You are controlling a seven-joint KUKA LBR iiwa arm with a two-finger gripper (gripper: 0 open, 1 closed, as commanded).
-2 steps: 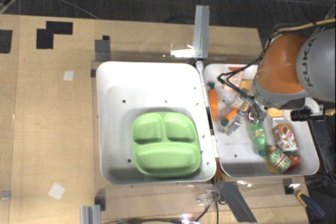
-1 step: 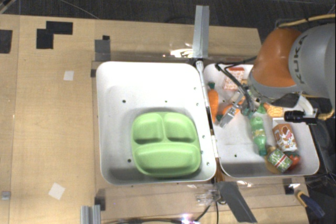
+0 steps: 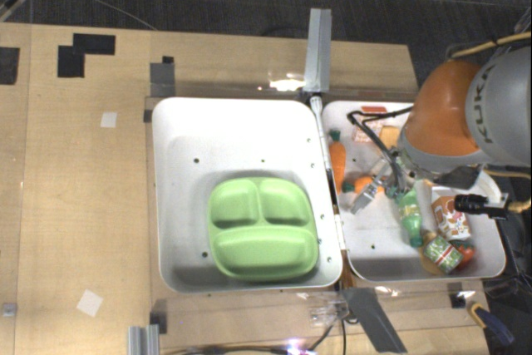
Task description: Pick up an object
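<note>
The right bin (image 3: 370,258) holds a jumble of small objects. An orange carrot (image 3: 337,162) lies along its left wall. A small orange piece (image 3: 363,183) sits just right of the carrot. A green bottle (image 3: 409,219) lies in the middle, a red and white carton (image 3: 451,222) to its right, and a green-labelled can (image 3: 443,255) at the front. My gripper (image 3: 370,194) hangs low over the bin's left-middle, right by the small orange piece. The grey and orange arm hides the bin's back right part.
The left bin (image 3: 179,137) holds a green divided plate (image 3: 262,227) in its front half. A thin wall separates the two bins. A black cable (image 3: 370,133) loops over the right bin's back. A grey post (image 3: 317,54) stands behind the bins.
</note>
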